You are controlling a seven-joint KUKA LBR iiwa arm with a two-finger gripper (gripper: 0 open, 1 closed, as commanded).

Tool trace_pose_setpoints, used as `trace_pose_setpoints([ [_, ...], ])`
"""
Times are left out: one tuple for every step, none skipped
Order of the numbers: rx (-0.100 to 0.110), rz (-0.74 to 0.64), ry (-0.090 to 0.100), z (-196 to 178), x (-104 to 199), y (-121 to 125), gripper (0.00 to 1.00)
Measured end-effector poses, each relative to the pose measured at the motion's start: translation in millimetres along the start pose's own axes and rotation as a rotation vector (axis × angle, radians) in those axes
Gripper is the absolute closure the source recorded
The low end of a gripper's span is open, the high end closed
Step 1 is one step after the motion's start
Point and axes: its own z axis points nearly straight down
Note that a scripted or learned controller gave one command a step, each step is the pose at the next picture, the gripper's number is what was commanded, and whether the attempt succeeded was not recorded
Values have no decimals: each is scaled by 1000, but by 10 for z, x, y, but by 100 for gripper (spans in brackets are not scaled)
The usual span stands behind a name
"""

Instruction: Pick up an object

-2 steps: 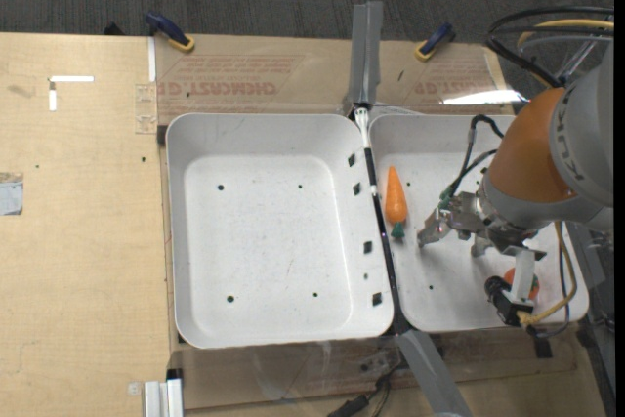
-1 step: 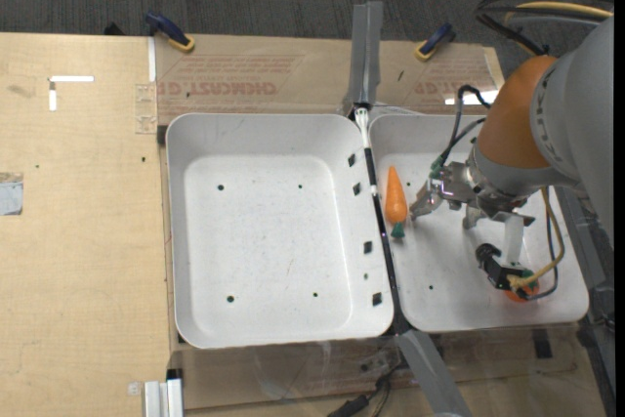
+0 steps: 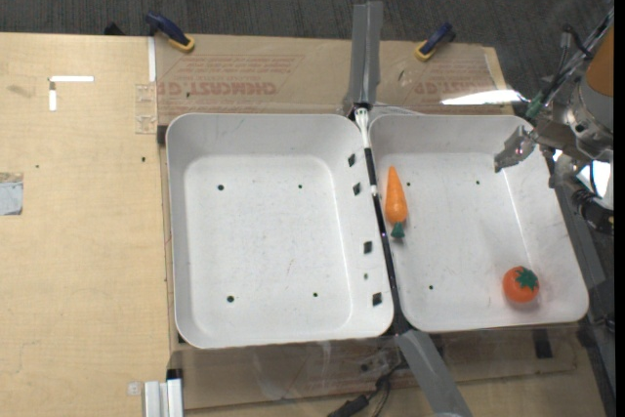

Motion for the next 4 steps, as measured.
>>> trace_pose_setpoints([
  [3, -58, 0, 397, 85, -99, 0],
  [1, -206, 1, -57, 290, -386, 0],
  [5, -189, 1, 1119, 726, -180, 0],
  [-1, -218, 0, 1233, 1053, 546, 0],
])
